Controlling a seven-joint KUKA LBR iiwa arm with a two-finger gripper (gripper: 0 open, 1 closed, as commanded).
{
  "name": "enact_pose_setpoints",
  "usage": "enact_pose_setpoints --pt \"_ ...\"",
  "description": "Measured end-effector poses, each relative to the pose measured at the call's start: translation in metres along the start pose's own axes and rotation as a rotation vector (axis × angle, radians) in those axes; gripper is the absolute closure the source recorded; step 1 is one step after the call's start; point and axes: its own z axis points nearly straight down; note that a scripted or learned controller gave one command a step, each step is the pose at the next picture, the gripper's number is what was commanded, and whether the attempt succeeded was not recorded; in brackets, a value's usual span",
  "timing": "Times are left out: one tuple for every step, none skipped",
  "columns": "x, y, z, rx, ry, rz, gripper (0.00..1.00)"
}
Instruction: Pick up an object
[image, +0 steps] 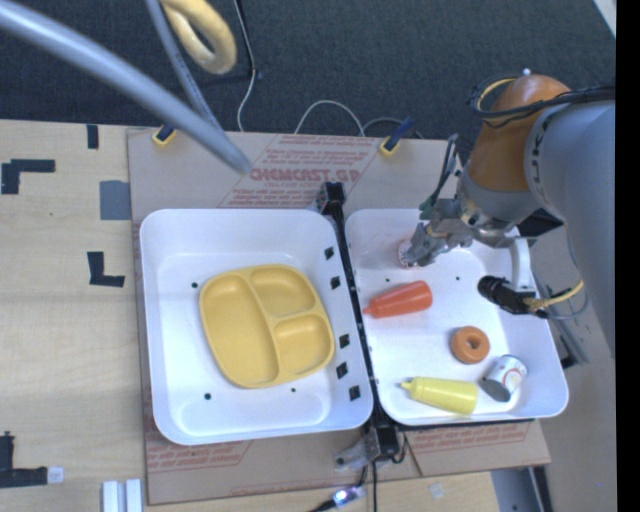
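Observation:
In the right bin (540, 330) lie an orange carrot-shaped toy (400, 299), a brown doughnut (469, 344), a yellow squeeze bottle (441, 394) and a small silver can (503, 379). My gripper (417, 250) reaches down from the right into the back of this bin, its tip close to the bin floor just behind the carrot toy. Nothing shows between its fingers. The toy lies about a hand's width in front of the tip.
The left bin (170, 300) holds a yellow divided plate (266, 325). A black divider with clips (345, 300) separates the bins. A black cable end (505, 293) hangs over the right bin beside my wrist. Grey poles cross the top left.

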Motion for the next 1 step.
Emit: enact_pose_setpoints --pt "0.0047 -0.0032 -0.0435 0.0 0.001 -0.001 1.0"
